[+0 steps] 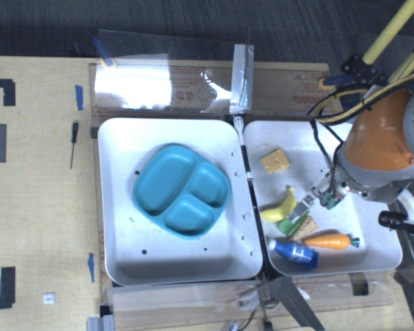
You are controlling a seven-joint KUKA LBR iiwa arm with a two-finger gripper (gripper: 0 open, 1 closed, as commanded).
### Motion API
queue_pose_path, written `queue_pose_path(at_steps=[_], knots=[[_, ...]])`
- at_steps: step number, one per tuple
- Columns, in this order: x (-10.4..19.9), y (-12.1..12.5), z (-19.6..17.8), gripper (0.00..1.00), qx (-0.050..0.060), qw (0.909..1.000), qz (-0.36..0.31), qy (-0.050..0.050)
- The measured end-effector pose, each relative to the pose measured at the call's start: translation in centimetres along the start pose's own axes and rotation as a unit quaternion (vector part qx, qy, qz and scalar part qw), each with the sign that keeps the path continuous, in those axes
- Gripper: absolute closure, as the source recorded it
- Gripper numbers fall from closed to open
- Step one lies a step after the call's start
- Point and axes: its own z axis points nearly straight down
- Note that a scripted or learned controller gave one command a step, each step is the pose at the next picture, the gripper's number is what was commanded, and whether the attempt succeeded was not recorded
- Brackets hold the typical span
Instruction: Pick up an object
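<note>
**Gripper low in right bin, nearest target at its 8 o'clock**

Gripper (316,202) sits low in the right bin (379,254), arm entering from 3 o'clock. Metal tips are small and partly blurred (can't tell if spread or pressed together, nothing clearly between them), so I don't count anything as held.

Near to far from the tips:
- Small green piece (290,224), just beside at roughly 8 o'clock, lying over a tan cracker-like thing (306,229). Closest candidate.
- Banana (279,207), near at 9 o'clock, curved, long axis running roughly 2 to 8 o'clock.
- Carrot (328,241), near at 5 o'clock, long axis close to 3–9, leafy end at 3.
- Blue can (294,252), at 7 o'clock, lying on its side, touching or nearly touching the carrot's tip.
- Tan sponge block (275,161), farther off at 10 o'clock, alone and well apart from the cluster.

Left bin (117,254) holds only a blue divided plate (182,189), far at 9 o'clock.

My read: the cluster at 7–9 o'clock is crowded, so a short shift that way risks a multi-object pinch. The sponge block is the cleanest grasp.
</note>
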Motion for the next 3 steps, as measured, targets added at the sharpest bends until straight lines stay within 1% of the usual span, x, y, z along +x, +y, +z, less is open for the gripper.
queue_pose_path(at_steps=[1, 2, 3], knots=[[4.3, -3.1, 2.5, 0.0, -0.005, 0.9872, 0.16, -0.003], [5.8, -0.6, -7.5, 0.0, -0.006, 0.9744, 0.225, -0.003], [5.0, -3.2, 1.2, 0.0, 0.002, 0.9806, 0.196, 0.001]])
